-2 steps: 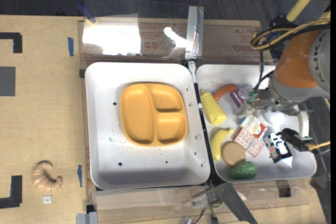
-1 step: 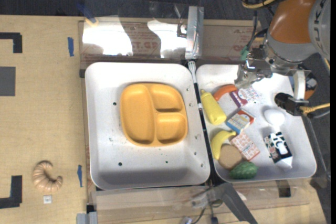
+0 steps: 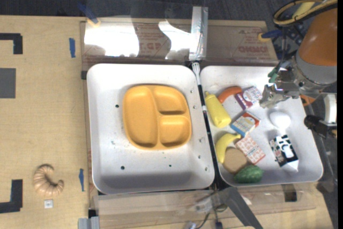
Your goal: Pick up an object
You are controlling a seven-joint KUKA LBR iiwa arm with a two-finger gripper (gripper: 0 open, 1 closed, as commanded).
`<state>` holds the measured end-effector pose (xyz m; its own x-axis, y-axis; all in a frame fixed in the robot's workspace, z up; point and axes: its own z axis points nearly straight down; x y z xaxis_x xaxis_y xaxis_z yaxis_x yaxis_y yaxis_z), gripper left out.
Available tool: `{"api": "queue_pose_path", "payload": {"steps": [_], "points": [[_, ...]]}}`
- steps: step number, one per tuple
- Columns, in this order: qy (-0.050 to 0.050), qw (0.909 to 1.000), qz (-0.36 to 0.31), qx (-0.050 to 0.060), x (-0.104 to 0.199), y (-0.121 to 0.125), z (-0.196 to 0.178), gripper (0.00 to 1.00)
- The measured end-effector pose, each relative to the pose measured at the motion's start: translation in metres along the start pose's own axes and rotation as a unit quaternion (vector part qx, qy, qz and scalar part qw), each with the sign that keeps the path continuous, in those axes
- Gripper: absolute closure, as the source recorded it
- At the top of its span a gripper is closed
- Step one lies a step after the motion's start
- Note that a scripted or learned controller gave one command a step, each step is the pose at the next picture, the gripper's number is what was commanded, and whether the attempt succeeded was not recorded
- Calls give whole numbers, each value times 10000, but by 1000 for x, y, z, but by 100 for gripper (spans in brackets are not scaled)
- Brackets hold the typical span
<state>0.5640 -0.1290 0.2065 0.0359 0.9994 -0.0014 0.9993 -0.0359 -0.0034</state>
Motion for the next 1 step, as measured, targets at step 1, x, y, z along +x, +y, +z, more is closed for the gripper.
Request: {"api": "queue_pose_path", "payload": {"steps": [1], "points": [[16, 9988, -487, 23, -55, -9, 100, 100]]}}
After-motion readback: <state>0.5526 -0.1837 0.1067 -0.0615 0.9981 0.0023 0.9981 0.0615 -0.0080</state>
